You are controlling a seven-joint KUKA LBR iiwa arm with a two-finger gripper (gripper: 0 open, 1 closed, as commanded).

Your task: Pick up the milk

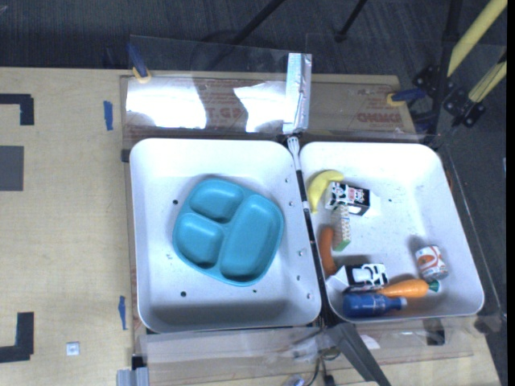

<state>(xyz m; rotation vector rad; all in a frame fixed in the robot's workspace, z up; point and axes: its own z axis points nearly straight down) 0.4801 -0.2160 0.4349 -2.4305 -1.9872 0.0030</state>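
Two small black-and-white cow-patterned milk cartons lie in the right bin point(402, 167). One milk carton point(348, 197) is near the bin's left wall, touching a yellow banana point(321, 188). The other milk carton point(367, 276) lies toward the front, just above a blue bottle point(366, 303).
A pale speckled piece point(344, 229) and an orange sausage point(326, 250) lie between the cartons. An orange carrot point(409, 289) and a red-and-white can point(430, 261) sit at the front right. The left bin point(153, 215) holds a blue divided plate point(228, 229).
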